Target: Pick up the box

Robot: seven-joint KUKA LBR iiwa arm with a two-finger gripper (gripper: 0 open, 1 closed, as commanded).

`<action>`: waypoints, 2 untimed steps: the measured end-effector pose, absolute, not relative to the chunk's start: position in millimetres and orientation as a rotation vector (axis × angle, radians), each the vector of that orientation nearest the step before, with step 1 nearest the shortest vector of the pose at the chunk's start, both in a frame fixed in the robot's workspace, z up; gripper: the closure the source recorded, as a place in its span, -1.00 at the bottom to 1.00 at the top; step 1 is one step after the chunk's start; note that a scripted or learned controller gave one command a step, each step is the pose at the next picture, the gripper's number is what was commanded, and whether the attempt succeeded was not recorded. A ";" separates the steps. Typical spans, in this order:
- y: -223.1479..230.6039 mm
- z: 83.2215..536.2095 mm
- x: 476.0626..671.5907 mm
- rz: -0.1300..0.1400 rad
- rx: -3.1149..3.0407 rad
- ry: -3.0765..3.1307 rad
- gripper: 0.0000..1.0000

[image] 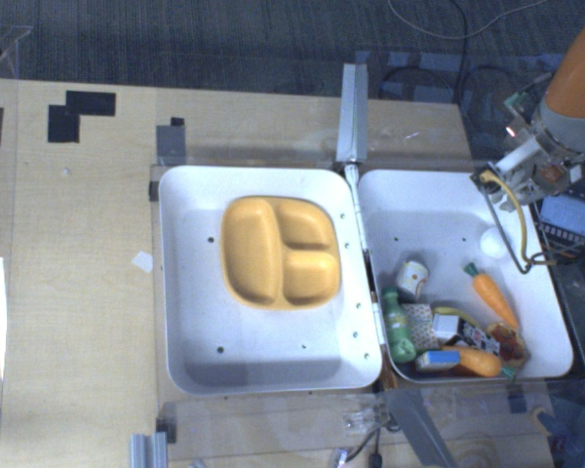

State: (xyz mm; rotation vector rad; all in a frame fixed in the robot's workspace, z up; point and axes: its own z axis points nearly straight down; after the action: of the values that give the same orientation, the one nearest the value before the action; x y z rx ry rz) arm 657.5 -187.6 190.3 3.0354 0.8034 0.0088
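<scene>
- I'm watching the arm (583, 76) reaching in from the right, with the claw (538, 169) hanging over the far right corner of the right bin (419, 213).
- I'm not able to tell how far the claw is open from this angle, or whether it has hold of anything.
- I'm taking the small pale patterned item as the box (422, 326). It's lying in the clutter at the near end of the right bin, just beside the green bottle (398, 326) on its left.
- The box is sitting well apart from the claw, at the opposite end of that bin.
- A yellow piece (448, 314) is touching the box on its right. A blue-and-white tube (437, 360) is lying just in front of it, against the near wall.
- An orange piece (479, 363) is lying next to the tube, and a black-and-white patterned thing (482, 337) is resting just behind it. I can't make out what either one is.
- A small white cup (412, 279) is tipping on its side just behind the box.
- A carrot (493, 298) is lying at a slant toward the right wall, between the clutter and the claw.
- A yellow sectioned tray (278, 252) is sitting alone in the middle of the left bin (175, 291).
- Both bins are sitting side by side on the pale wooden surface (78, 261).
</scene>
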 end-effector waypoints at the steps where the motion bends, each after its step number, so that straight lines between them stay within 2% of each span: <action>1: -204.6 88.0 663.5 0.011 3.054 0.725 1.00; 2: -203.0 101.2 665.8 0.018 3.050 0.733 1.00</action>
State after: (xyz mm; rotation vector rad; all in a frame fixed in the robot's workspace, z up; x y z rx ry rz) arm 665.8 -203.0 101.2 3.0499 0.7333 0.0178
